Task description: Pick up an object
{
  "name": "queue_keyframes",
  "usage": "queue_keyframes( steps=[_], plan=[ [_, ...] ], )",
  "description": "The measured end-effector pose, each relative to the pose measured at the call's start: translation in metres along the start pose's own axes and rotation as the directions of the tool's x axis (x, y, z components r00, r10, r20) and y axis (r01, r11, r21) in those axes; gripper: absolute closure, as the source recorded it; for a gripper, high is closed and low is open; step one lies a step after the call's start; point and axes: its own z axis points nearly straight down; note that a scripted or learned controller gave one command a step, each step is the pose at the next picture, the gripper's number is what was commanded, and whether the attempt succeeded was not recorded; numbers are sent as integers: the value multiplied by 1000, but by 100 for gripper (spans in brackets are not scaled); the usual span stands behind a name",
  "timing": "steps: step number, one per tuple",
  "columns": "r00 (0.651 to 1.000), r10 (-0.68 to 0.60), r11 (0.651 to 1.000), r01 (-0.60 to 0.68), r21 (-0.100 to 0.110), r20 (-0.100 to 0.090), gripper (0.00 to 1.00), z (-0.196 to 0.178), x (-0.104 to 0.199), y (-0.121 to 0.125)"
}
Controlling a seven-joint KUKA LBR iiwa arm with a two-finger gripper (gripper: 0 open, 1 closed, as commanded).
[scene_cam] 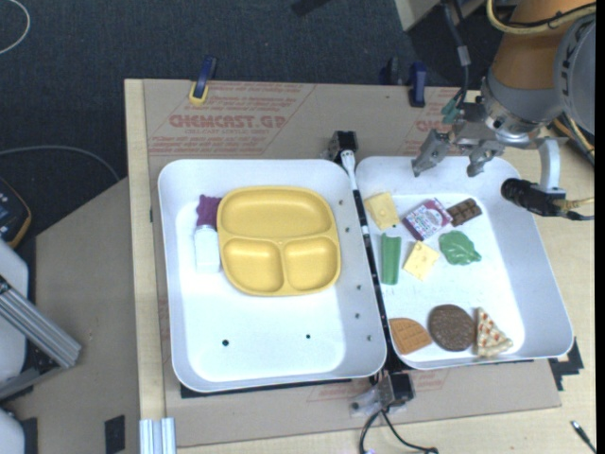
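Nearest the camera, in the right bin [539, 282], lie a tan cookie [408, 335], a brown round cookie [451, 327] and a pizza slice [491, 335] — all well below the gripper in the view. Closer to it sit a green stick [389, 259], a yellow cheese wedge [421, 260] and a green leafy piece [459, 248]. Just under the gripper lie a pale yellow block [382, 210], a purple packet [425, 218] and a chocolate bar [464, 212]. The gripper [452, 157] hangs over the bin's far rim, fingers spread apart and holding nothing. Far to its left, the left bin [189, 339] carries a yellow divided tray [279, 237].
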Motion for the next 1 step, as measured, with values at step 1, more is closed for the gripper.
queue_keyframes(
  steps=[1],
  plan=[
    [1000, -2, 1000, 2, -15, 2, 0, -9, 0, 3]
  ],
)
